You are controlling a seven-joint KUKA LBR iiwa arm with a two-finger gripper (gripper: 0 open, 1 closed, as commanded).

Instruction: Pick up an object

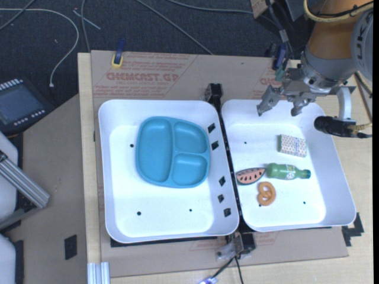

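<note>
On the tabletop [71, 158], two shallow white bins are seen side by side on a sheet of brown cardboard [177, 73]. Going from left to right, a small dark screen device [21, 102] is seen at the far left edge, and a metal rail [21, 179] lies below it. Thin cables [77, 10] are spread over the dark floor at the top. A small blue and yellow clip [119, 56] is fixed at the cardboard's upper left corner. Red lettering is printed on the cardboard; it appears to read "CHEMCAST GP", though the end is hard to make out.

In the left bin [160, 220], one light blue plate [173, 151] divided into three compartments is seen, lying flat near the middle.

In the right bin [314, 215], four small objects are counted. A watermelon slice toy [250, 175] lies nearest the divider. Just beside it on the right, a green bottle [286, 171] lies on its side. A pretzel [266, 193] lies just below these two. A small patterned block [292, 145] rests above the bottle, apart from it.

At the upper right, the grey arm with its orange band [337, 16] is seen reaching in. The claw [284, 105] hangs over the far edge of the right bin, its two fingers spread apart, with nothing held between them. All four objects lie well clear of it.
</note>
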